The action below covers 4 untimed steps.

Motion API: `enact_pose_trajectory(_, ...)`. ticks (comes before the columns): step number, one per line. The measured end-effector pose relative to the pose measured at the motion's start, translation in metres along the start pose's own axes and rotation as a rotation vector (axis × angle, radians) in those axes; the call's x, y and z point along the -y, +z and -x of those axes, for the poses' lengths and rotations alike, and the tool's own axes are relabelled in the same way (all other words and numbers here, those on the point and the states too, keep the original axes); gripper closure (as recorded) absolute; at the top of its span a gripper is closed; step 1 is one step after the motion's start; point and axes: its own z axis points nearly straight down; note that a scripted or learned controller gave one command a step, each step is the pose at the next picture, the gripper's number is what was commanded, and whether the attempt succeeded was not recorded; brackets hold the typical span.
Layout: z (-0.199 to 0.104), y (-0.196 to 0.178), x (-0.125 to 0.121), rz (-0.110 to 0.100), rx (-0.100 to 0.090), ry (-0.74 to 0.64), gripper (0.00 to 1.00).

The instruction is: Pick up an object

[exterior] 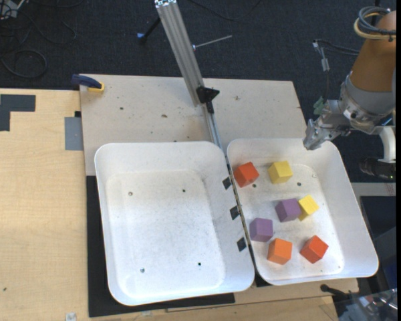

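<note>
Wooden bench [27, 199], dark floor behind | left bin [160, 286] bare white | right bin [351, 212]: orange cube [246, 174], yellow cube [280, 172], purple cube [288, 210] among seven blocks | gripper [314, 138] above bin's far right corner, carrying nothing, finger state unclear

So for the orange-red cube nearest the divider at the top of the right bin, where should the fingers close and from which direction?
Probably from straight above, closing on two opposite vertical faces of the orange-red cube. It lies flat and apart from the yellow cube beside it. The right bin wall is close on its left, so placing the fingers on the near and far faces looks safer. The gripper sits above the bin's far rim.
</note>
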Motion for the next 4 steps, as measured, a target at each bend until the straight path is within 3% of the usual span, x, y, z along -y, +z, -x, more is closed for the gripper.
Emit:
enact_pose_trajectory(1, 0.001, -0.044, -0.001, 0.000, 0.001, 0.001, 1.00)
enact_pose_trajectory(3, -0.095, -0.008, 0.010, -0.009, -0.003, 0.000, 1.00)
enact_pose_trajectory(4, -0.143, -0.012, 0.021, -0.008, -0.003, 0.000, 1.00)
